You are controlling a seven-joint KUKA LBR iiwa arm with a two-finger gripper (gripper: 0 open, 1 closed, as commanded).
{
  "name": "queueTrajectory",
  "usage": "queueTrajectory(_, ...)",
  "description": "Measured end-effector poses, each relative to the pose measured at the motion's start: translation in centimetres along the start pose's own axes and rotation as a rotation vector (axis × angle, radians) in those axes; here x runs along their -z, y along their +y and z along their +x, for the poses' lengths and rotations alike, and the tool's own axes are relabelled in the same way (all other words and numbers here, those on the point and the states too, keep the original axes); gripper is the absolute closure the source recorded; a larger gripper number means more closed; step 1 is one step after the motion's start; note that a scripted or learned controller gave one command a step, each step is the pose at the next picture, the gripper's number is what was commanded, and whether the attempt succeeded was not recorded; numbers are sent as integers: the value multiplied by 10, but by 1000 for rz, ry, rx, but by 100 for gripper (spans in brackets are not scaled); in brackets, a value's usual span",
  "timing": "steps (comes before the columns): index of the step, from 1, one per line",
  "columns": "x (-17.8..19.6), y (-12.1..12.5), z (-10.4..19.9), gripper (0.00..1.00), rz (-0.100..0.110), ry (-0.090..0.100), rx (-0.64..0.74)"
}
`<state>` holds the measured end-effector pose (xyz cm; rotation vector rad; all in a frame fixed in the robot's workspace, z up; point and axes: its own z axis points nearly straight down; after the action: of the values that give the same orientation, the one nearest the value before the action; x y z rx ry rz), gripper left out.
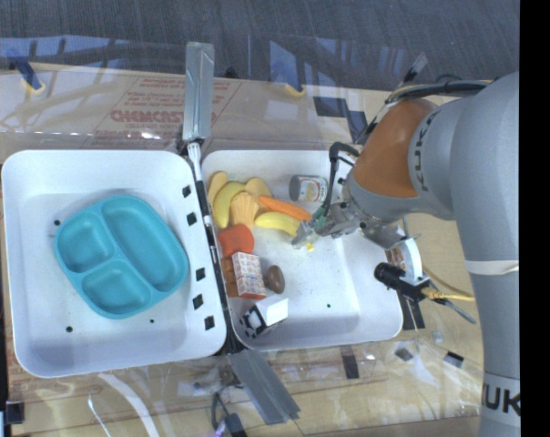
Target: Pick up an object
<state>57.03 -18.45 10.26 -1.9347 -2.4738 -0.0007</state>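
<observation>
Dark grey carpet surrounds a tan counter that carries two shallow white bins side by side, with faded red lettering printed on the counter's far strip, too blurred to read. In the left bin lies a teal divided plate with three compartments, set at a slant. The right bin holds a cluster of toy food along its left side: yellow bananas at the far end, a carrot lying across another yellow piece, an orange-red block, a small printed carton whose label is not legible, a brown rounded piece just beside it, and a black-and-white item near the front wall. A small can stands near the far wall. From the right, the grey arm with its orange band reaches into the right bin, and white letters reading "KU" show on its link; further letters reading "UK" show near the lower right edge. The gripper sits low over the bin floor just right of the carrot and yellow piece, and I cannot tell whether its fingers are spread or pressed together, nor whether anything lies between them.
</observation>
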Motion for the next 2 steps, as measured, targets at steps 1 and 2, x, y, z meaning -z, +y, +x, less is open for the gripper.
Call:
queueTrajectory(1, -11, 52, 52, 100, 1, 0, -143)
queueTrajectory(2, -8, 86, 64, 100, 4, -8, -234)
